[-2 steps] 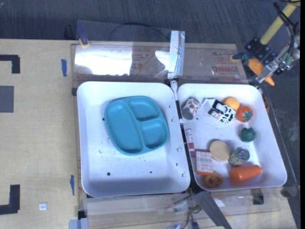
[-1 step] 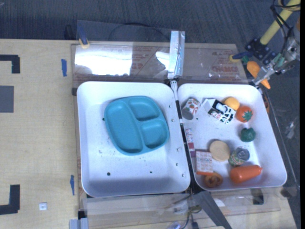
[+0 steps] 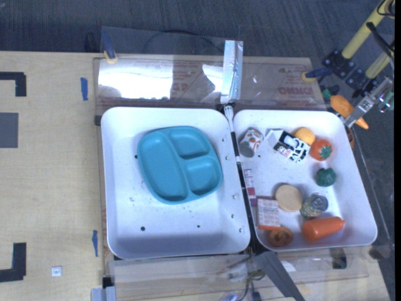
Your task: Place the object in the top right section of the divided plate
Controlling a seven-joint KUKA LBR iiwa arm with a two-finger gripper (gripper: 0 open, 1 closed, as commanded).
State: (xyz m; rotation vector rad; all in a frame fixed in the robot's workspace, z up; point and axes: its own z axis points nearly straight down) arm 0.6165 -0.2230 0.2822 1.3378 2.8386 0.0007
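Blue divided plate (image 3: 180, 163) in the left bin (image 3: 119, 187), toy foods in the right bin (image 3: 360, 187)
Camera view: the plate lies flat, all its sections bare, the top right section (image 3: 189, 142) included. In the right bin lie a tomato (image 3: 321, 149), a black-and-white carton (image 3: 291, 146), a round biscuit (image 3: 289, 197), a tin (image 3: 315, 204) just beside the biscuit, a carrot (image 3: 322, 227) and a red-and-white packet (image 3: 268, 213)

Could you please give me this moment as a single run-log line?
stage: before pick | tool: above right bin's far right corner, outside rim | divided plate: left bin, sections bare | carrot, tomato: right bin
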